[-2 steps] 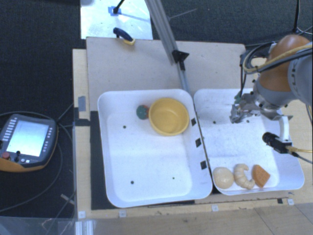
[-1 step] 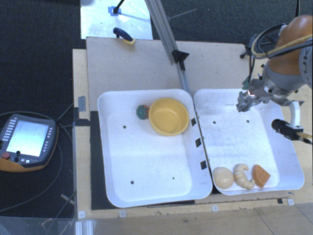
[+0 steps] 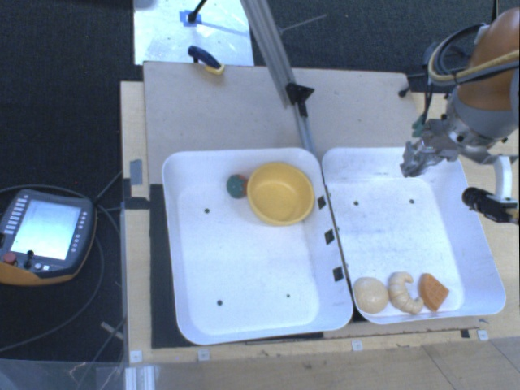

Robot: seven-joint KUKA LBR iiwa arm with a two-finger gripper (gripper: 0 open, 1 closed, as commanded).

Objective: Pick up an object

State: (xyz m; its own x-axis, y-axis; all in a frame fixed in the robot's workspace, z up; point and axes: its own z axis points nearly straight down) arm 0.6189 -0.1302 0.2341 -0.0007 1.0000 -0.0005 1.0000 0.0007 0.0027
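Approach step, nothing grasped. Claw (image 3: pixel 413 162) poised over right shallow white bin's (image 3: pixel 382 242) far edge; finger state impossible to tell. Pale rounded lump (image 3: pixel 370 294) near front rim: needs travel forward, then descent.

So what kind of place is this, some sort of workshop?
Most likely a robotics lab or test bench, not a kitchen. A grey and orange robot arm reaches over two white bins holding a yellow bowl and a few small toy-like items, and a handheld control pendant lies on the dark floor.
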